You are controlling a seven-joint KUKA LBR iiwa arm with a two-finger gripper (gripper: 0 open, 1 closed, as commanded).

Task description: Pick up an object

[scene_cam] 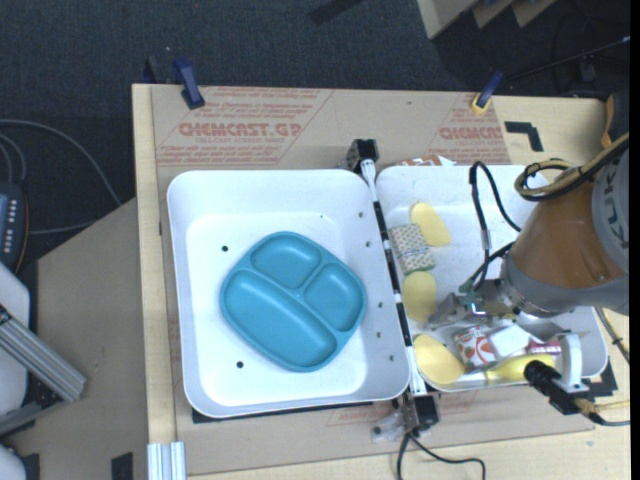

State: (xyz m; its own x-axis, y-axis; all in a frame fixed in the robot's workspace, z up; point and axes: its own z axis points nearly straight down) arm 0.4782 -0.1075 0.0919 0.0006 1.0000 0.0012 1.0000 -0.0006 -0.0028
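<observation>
The right bin point(450, 183) holds several small objects. A pale yellow piece point(432, 223) lies at its back. A speckled grey packet point(410, 246) sits against the left wall, with a yellow-green round piece point(420, 290) just in front of it. At the front lie another yellow piece point(437, 359), a red-and-white packet point(478, 347) and a long yellow item point(512, 370). My gripper point(466, 304) is low in this bin, right of the yellow-green piece and just behind the red-and-white packet. The arm's orange wrist band point(565, 238) hides the bin's right half.
The left bin point(195, 203) holds a blue divided plate point(291, 299) near its middle. A black cable point(484, 218) loops over the right bin by the wrist. Clamps point(187, 83) sit at the bench's back edge.
</observation>
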